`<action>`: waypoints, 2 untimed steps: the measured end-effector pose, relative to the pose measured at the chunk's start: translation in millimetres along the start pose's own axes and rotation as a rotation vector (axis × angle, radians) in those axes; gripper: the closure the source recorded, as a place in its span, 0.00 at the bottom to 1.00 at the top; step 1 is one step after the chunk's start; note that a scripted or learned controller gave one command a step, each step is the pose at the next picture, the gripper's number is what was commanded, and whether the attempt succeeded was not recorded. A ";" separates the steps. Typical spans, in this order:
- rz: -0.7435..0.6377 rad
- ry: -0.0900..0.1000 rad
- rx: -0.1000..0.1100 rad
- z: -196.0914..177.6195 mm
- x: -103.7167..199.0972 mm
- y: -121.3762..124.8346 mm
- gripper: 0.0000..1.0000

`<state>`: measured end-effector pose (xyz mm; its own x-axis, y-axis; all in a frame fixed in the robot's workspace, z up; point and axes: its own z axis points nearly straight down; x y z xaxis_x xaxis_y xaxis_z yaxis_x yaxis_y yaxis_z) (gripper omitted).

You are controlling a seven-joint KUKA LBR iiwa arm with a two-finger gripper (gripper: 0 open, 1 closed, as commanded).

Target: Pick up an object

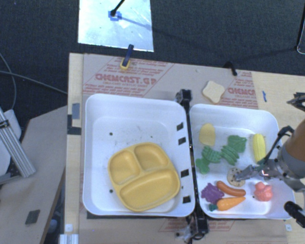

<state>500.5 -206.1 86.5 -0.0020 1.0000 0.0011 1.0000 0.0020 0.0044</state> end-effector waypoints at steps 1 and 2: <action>-0.008 -0.003 -0.004 0.0 52.6 49.4 0.00; 0.003 -0.003 -0.003 -0.3 50.3 2.4 0.00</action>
